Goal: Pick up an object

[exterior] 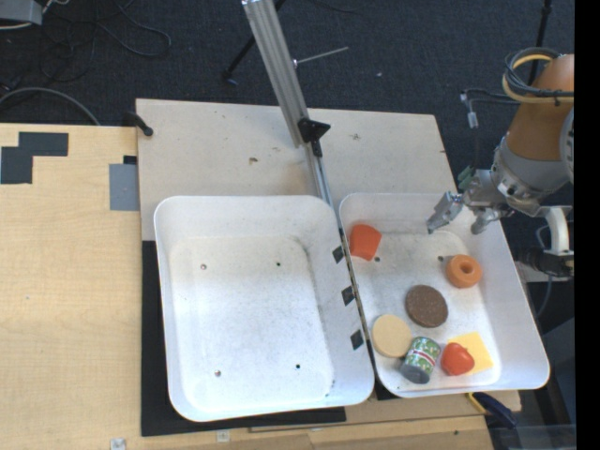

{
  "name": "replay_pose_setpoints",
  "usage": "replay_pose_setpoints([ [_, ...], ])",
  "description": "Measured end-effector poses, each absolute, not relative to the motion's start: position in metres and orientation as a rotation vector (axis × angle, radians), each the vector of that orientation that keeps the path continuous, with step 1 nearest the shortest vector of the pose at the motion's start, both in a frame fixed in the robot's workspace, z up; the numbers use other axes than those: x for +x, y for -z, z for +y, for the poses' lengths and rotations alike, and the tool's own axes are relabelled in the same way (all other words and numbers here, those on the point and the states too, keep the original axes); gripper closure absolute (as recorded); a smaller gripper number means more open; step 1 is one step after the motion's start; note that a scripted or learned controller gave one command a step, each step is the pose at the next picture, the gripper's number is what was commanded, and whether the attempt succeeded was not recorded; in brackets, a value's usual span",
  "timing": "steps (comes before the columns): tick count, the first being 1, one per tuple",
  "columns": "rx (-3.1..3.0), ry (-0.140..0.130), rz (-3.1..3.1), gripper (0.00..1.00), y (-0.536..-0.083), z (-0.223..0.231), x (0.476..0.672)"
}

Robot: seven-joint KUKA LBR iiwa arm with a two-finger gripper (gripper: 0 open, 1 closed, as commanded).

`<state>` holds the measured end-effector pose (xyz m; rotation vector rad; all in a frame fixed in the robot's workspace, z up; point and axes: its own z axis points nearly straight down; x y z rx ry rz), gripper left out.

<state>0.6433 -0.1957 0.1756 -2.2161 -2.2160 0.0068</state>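
Observation:
The right bin holds several small objects. An orange cup lies at its far left, and an orange ring sits near the right wall. Toward the front are a brown round cookie, a tan disc, a green can, a red piece and a yellow slab. My gripper hangs over the bin's far right corner, just beyond the orange ring. It is open, with nothing between its fingers.
The left bin lies beside the right one, with small black clips along their shared rim. A slanted metal rail rises behind the bins. The wooden bench spreads to the left.

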Motion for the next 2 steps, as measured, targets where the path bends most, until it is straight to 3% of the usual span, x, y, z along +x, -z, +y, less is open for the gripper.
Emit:
replay_pose_setpoints([
  [1,-2.211,-0.007,-2.221,0.0,-0.112,-0.194,0.647],
  [2,-2.212,-0.005,-2.225,0.0,-0.089,-0.193,0.647],
])
